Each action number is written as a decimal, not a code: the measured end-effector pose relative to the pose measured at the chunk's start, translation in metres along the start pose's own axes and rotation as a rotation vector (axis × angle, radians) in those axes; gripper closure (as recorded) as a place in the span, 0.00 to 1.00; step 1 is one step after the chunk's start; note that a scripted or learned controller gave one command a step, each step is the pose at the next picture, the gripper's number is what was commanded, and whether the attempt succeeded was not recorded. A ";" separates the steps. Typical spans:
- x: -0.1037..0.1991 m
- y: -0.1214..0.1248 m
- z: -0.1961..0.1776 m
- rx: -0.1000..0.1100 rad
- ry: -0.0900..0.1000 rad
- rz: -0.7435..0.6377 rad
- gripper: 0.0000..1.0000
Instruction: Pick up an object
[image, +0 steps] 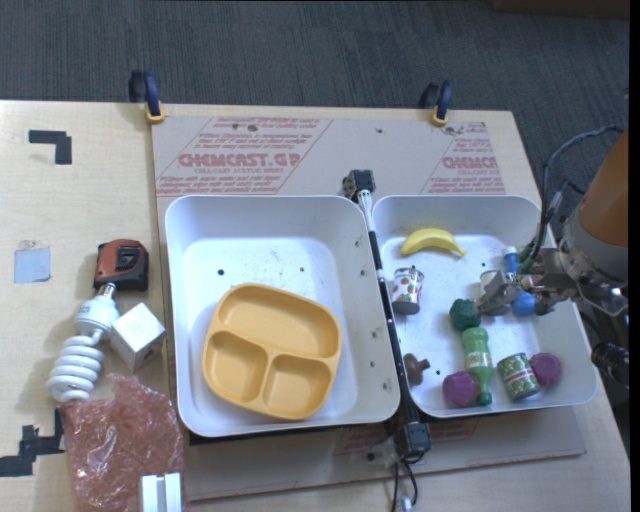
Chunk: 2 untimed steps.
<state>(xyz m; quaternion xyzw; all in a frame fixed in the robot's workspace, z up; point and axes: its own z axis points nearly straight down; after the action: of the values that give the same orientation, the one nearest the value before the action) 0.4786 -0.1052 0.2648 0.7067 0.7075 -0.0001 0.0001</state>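
The end effector (507, 293) is seen low inside the right-hand shallow white plastic bin (455, 207), reaching in from that bin's right wall, with the grey arm and its orange band (607, 195) behind it. Whether it is open or closed cannot be told, because the metal parts at its tip blur into the objects around them (nothing is clearly seen gripped there).

No single object is named by the task, so the nearest candidates are judged. A small blue plastic piece (524, 303) lies touching or just beside the tip, on the arm's side. A dark green rounded plastic object (463, 315) lies just beside the tip, toward the bin's middle and slightly nearer the camera. Beyond it, nearer the camera, a green plastic bottle with a red label (477, 362) is laid with its long axis running roughly away from the tip toward the bin's front wall. A green-labelled tin can (517, 377) and two purple rounded objects (546, 368) rest further that way.

A yellow plastic banana (432, 241) lies well apart, up and toward the divider, and a small printed cup (407, 287) stands near the divider.

The dark green object is judged the likeliest target, being closest along the tip's line of reach.
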 end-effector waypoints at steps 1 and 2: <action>-0.023 -0.001 0.172 -0.001 0.001 0.003 0.00; -0.023 0.000 0.163 -0.003 0.000 0.005 1.00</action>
<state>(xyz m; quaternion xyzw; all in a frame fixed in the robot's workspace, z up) 0.4791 -0.1283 0.1022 0.7083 0.7059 0.0009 0.0009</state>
